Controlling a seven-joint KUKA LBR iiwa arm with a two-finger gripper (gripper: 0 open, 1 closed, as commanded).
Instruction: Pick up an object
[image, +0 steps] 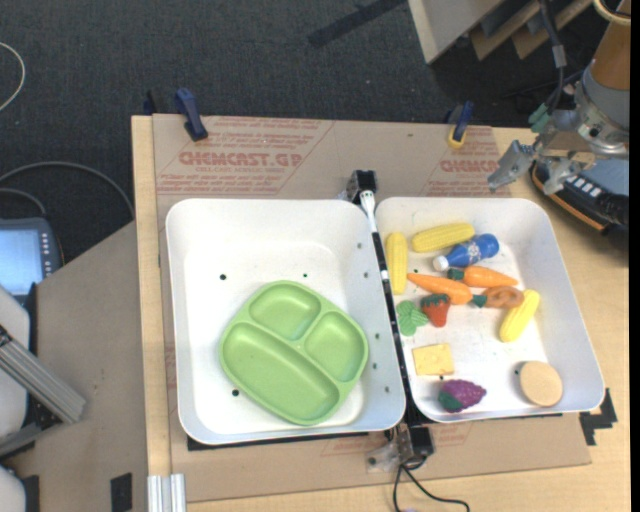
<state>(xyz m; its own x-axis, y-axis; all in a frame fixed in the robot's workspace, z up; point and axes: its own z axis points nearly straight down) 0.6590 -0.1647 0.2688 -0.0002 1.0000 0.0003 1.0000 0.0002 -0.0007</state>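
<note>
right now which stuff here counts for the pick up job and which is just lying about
For the job:
- claw, above the right bin's far edge
- toy food in the right bin: corn cobs, carrots, blue bottle, strawberry, cheese, grapes, cookie

Just lying about:
- green divided plate in the left bin
- blue clamps

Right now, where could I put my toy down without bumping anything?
Bare floor lies behind the green plate in the left bin. The right bin is crowded with toy food; little bare floor is left there.
</note>
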